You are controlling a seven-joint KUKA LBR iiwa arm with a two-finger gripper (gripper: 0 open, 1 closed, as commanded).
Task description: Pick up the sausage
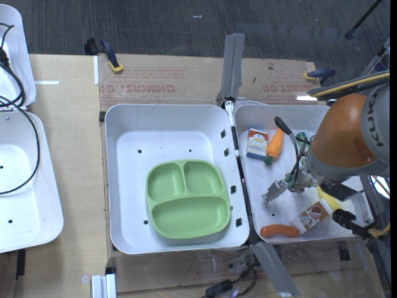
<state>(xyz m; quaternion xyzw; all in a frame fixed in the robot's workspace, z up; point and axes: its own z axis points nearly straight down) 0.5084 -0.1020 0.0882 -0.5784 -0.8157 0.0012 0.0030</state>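
The sausage [279, 231] is a short orange-red link lying flat at the near edge of the right bin [291, 112], close to its front left corner. My gripper [272, 193] hangs low over the middle of that bin, reaching in from the right and tilted down to the left. It is above and a little behind the sausage, apart from it by a clear gap. Nothing shows in the gripper.
In the right bin a carrot [275, 143] and a small snack box [257, 143] lie at the back. A little carton [312, 216] and a yellow item [329, 197] lie right of the sausage. A green divided plate [186, 198] rests in the left bin [111, 166].
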